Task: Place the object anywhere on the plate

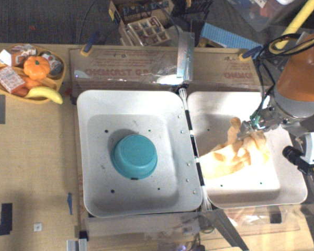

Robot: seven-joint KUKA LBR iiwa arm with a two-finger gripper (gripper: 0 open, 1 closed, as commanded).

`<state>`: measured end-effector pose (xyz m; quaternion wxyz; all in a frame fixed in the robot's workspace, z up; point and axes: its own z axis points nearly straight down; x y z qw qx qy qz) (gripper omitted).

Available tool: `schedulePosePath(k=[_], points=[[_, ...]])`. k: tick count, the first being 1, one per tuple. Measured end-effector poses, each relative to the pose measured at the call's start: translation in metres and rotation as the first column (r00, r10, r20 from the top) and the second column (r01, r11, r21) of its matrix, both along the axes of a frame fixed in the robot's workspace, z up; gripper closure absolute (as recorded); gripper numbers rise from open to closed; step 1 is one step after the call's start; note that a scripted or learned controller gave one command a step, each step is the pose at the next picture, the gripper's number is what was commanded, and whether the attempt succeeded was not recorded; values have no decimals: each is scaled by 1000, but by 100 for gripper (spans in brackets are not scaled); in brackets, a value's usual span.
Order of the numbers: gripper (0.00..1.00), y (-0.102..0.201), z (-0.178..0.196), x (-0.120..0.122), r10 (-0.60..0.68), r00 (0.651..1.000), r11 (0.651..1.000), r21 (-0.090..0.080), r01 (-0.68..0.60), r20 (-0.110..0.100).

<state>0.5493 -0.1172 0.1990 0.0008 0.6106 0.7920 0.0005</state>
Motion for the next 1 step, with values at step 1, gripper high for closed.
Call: schedulePosePath(k=[1], points=[[100, -1, 26, 1, 0, 1000, 1000, -1, 0, 1]])
